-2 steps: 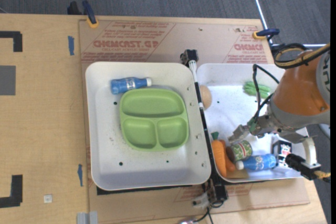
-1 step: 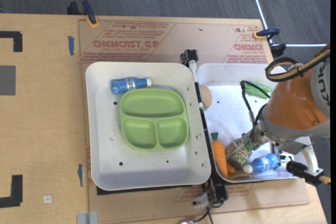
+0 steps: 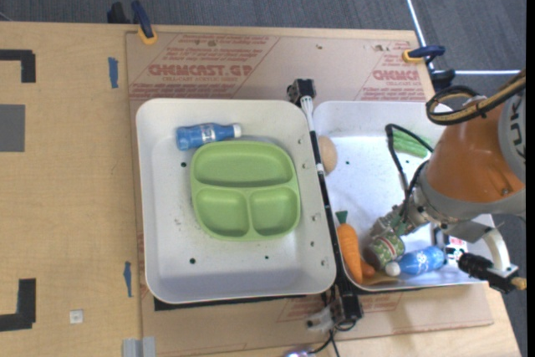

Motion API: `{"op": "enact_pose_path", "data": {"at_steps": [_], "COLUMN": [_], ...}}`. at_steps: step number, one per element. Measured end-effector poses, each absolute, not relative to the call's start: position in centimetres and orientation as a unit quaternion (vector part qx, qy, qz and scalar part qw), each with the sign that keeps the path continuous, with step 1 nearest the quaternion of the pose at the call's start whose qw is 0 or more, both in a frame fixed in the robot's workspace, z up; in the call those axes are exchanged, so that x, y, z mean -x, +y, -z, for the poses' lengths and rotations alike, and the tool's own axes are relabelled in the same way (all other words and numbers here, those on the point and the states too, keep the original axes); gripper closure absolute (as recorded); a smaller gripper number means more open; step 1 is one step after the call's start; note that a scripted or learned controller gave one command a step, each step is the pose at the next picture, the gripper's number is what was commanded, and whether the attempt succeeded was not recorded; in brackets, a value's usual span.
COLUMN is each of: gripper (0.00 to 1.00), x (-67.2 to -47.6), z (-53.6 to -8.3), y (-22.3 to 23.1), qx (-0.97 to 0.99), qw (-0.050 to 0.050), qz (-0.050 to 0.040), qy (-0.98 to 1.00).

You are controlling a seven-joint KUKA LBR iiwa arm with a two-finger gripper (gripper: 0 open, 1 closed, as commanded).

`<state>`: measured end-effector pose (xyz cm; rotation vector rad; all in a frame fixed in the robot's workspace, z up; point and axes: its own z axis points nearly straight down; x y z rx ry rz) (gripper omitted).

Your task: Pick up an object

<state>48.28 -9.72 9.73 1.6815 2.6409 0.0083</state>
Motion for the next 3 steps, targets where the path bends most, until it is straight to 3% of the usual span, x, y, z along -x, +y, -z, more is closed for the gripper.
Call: {"op": "enact_pose_path", "data": {"at_steps": [1,2,3], "gripper": [1.00,1.00,1.00], "x": [-48.2,-56.1,-54.8], "z": [-8.7,-8.7,-14.8], "y": [-10.0,-10.0,-16.4], "qx": [-0.428,-0.480,-0.382], "qw": [0.003,0.004,0.003], "qz": [-0.0013,-0.0016,-0.0001], "qy": [0.904,0.878,0.924]}}
